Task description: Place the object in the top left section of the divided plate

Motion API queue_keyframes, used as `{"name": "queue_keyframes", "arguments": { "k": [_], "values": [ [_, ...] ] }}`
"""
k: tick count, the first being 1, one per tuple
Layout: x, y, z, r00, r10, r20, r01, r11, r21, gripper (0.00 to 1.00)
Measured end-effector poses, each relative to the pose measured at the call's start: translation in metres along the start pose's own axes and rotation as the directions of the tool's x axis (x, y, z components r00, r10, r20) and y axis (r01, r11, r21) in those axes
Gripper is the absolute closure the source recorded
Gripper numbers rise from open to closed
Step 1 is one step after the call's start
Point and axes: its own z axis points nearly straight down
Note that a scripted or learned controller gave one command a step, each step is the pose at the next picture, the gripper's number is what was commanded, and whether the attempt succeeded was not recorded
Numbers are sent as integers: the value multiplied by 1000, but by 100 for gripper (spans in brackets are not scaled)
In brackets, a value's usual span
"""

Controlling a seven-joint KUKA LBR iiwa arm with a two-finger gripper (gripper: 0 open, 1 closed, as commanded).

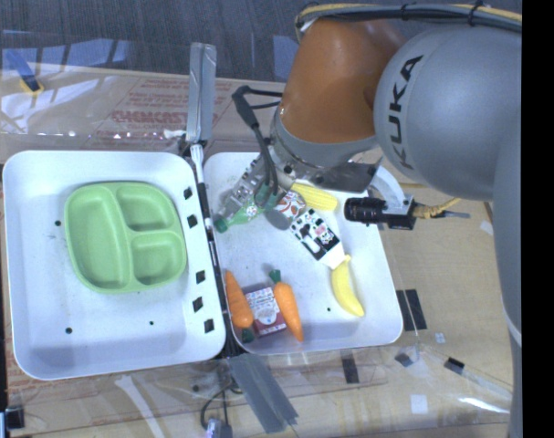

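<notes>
My jaws (245, 199) hang low in the right bin (377, 308), grip state unclear; the divided plate (126, 235) awaits, nothing placed yet.

Even, fairly bright overhead light fills the scene. The white bins (39, 336) look slightly washed out, with soft shadows along their inner walls. Glare streaks the clear plastic sheet (85, 108) toward 11 o'clock. The arm (423, 80) at 1 o'clock looks soft, and fine detail is grainy.
</notes>
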Motion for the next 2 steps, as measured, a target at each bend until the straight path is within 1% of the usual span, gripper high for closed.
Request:
{"name": "queue_keyframes", "arguments": {
  "k": [1,2],
  "values": [
    [-25,50,20,871,492,0,-492,871,3,100],
    [-25,50,20,871,491,0,-491,871,2,0]
  ]
}}
